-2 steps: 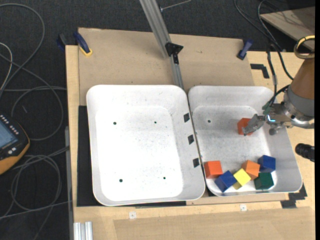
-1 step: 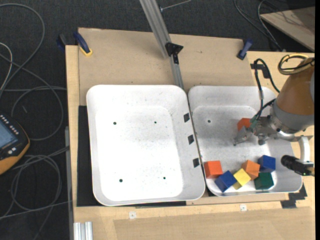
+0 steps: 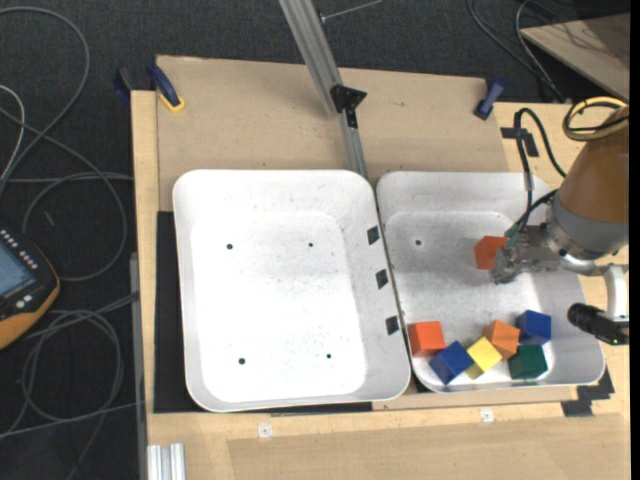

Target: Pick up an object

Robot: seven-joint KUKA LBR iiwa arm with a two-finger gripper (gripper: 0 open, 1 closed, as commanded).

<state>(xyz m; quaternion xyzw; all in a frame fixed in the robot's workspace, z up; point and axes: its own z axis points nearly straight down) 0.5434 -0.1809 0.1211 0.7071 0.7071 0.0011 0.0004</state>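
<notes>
The two-finger gripper (image 3: 508, 265) hangs over the right shallow white bin (image 3: 440, 203), touching an orange block (image 3: 488, 252) just beside it; whether it clamps the block, I cannot tell. Below the gripper, at the bin's near edge, lie orange, blue, yellow and green blocks (image 3: 482, 348).

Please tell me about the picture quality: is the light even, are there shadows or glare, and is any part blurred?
In the camera view, the light is soft and even; the white bins look bright but keep their specks and dots visible, so glare is mild. Only faint shadows lie beside the blocks. The gripper near the orange block looks slightly soft, so its fingers are hard to read.
</notes>
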